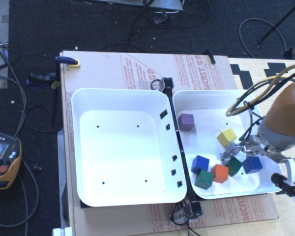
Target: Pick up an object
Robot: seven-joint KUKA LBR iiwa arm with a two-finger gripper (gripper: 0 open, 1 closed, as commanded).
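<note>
— What sort of place is this?

— A robotics lab, or a test cell in one. A grey robot arm [280, 117] with an orange band reaches in over a bench [118, 68] topped with printed board.

— What else says lab?

— Two shallow white bins [83, 146] sit side by side, clipped together along the middle. The right one holds plain coloured blocks [214, 168], test pieces rather than household goods.

— And around the bench?

— Dark carpet with loose black cables [34, 117] trailing across it. A handheld control pendant [2, 161] with a screen lies at the left. A blue clamp [66, 61] grips the bench's far corner.
</note>
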